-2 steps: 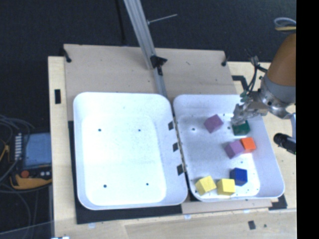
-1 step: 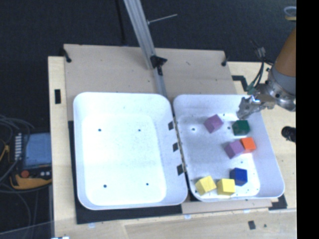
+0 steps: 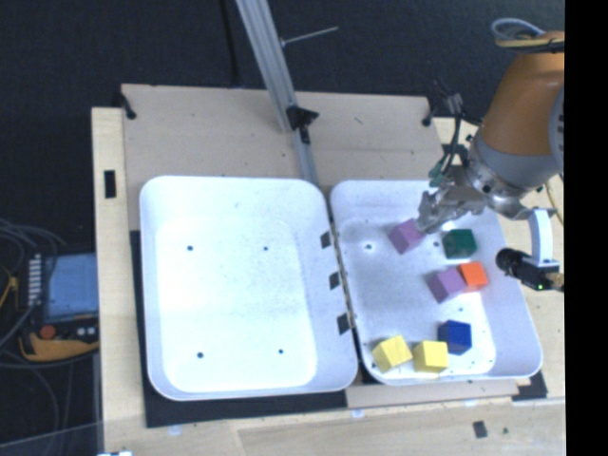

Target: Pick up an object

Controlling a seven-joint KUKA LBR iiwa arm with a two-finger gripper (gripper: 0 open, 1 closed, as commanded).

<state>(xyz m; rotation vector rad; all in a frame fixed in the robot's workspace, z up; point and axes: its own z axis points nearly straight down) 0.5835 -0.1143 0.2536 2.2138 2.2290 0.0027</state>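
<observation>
Here, my gripper hangs over the far side of the right bin, with my grey wrist and orange-banded arm reaching in from the right. Its tip sits just beside, perhaps touching, a purple block that lies tilted on the bin floor; from this slant I cannot tell how my gripper stands, or whether anything is caught in it (the metal at the tip blurs against the white). The purple block's near end shows clear of my tip, toward the left. To the right of it lies a green block, close under my wrist. Nearer the camera, a second purple block lies touching or just beside an orange block. Further toward the near rim sits a blue block, and along that rim two yellow blocks lie side by side, just beside each other. The left bin lies alongside, its right rim touching the right bin's left rim. Both bins rest on a pale wooden bench, and a slanted metal rail runs down from the far edge to where the two bins meet.
</observation>
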